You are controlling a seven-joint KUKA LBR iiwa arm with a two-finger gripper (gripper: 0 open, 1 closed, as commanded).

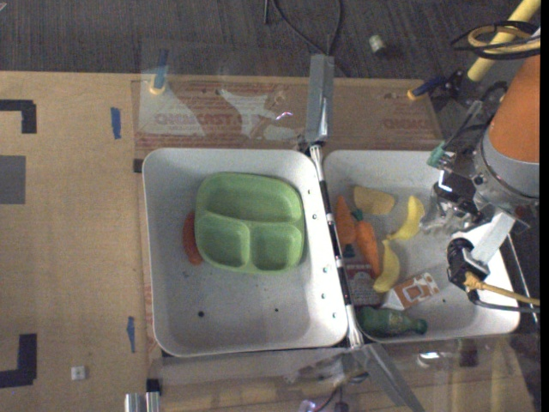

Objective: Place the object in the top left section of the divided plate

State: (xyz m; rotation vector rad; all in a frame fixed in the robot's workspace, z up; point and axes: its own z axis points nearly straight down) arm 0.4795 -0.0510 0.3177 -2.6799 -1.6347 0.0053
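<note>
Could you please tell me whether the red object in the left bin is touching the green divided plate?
Touching: the camera view shows the red object tucked against the green divided plate's left edge.

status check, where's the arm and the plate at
Gripper over the right bin, fingers unclear. Green divided plate in the left bin, nothing in its sections. Toy foods lie in the right bin.

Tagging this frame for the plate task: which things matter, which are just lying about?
Job:
green divided plate, left bin
toy food in right bin: carrots, bananas, yellow piece
arm

Lying about:
green bottle
small orange carton
orange thing beside the plate
blue tape
</note>
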